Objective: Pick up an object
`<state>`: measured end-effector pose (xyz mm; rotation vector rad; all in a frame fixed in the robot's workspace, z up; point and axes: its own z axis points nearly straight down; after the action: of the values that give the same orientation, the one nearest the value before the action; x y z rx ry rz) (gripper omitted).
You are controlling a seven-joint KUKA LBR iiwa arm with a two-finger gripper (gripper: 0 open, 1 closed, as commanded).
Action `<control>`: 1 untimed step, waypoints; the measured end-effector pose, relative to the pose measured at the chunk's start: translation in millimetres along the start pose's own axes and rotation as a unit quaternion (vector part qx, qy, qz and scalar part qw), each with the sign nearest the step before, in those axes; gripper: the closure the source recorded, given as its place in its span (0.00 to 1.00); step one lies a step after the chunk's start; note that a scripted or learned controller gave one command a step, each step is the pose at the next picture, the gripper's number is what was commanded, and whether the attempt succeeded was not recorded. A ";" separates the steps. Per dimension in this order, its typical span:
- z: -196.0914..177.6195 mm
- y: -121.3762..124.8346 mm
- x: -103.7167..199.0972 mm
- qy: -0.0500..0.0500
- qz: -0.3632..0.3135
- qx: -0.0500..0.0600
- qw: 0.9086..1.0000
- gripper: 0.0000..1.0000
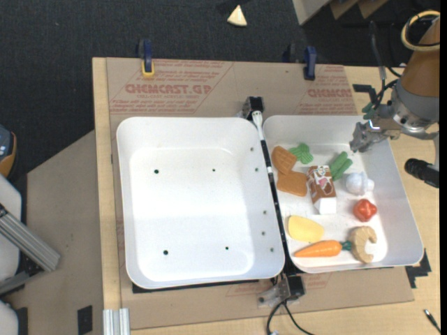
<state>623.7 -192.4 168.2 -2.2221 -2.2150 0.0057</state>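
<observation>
Right bin [401, 187]: toy foods kept clustered w/in arm's reach, e.g. carrot [318, 249], tomato [364, 209], green piece [340, 165]. Gripper [361, 137] is poised over far edge, near green piece; fingers' opening can't be told; nothing seen held. Left bin [140, 187] adjoins.

A single fixed camera looks down at a slant on the worktop [209, 82] from moderate height, framing both white bins [188, 138] at centre, with the arm [419, 89] entering at the frame's upper right.
</observation>
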 end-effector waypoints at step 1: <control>88.4 -52.2 6.6 0.001 0.000 0.001 1.000 1.00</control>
<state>571.0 -185.5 80.0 -2.2194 -2.2129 0.0048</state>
